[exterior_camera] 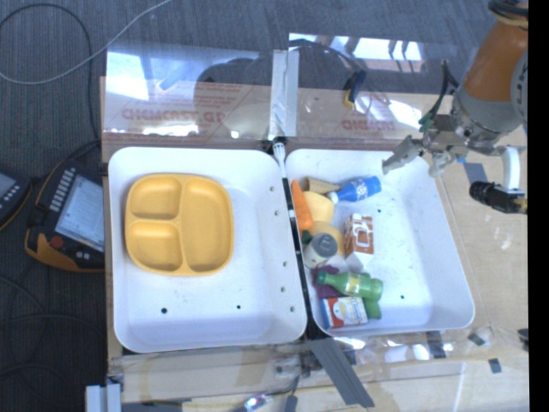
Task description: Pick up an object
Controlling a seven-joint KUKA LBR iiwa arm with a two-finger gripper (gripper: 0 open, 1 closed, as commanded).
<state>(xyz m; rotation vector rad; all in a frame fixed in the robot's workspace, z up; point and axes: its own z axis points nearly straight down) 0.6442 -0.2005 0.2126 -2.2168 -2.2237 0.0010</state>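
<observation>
Gripper (414, 155) hanging over the right bin (437, 256) far-right corner, fingers spread apart, gripping nothing; objects crowding that bin's left wall: blue-capped bottle (356, 189), orange carrot (298, 206), green bottle (350, 283), red-white carton (361, 233); right half lying open; yellow divided plate (180, 224) sitting in left bin (206, 316)

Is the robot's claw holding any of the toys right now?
No. The grey two-finger gripper hangs above the right white bin's far corner with nothing between its fingers. The toys lie in the bin.
</observation>
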